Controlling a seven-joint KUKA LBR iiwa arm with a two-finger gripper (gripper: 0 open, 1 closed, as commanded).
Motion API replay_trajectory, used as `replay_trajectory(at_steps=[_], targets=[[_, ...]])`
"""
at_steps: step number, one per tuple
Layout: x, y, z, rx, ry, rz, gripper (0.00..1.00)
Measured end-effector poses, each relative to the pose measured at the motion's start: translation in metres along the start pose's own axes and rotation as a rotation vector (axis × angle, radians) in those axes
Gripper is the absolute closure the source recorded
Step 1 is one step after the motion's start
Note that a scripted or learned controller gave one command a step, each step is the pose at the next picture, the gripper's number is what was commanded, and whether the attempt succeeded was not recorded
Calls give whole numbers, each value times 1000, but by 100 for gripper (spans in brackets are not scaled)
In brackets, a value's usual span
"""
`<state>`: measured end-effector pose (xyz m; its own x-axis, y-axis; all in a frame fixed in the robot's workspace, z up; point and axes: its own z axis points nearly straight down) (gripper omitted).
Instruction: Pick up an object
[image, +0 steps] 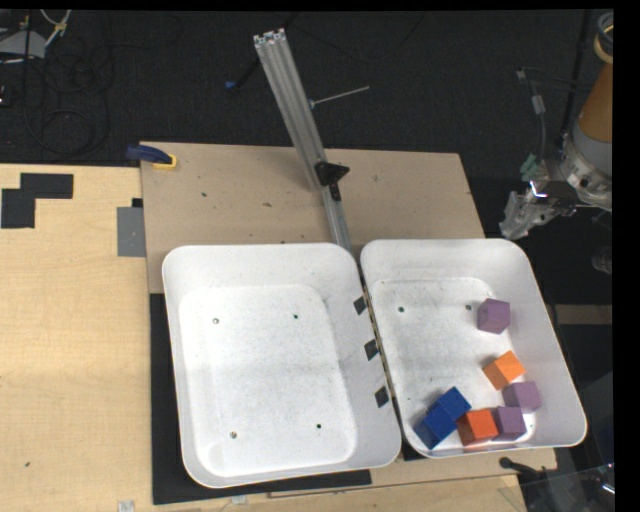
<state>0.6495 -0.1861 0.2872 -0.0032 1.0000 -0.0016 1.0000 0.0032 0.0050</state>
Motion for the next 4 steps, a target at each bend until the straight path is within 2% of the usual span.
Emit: replay_trajectory(at_steps=[2,3,4], targets=[[100,-16,3,9,3,-1,100],[156,-23,26,10,4,-1,100],[205,-41,31,11,3,-1,100]])
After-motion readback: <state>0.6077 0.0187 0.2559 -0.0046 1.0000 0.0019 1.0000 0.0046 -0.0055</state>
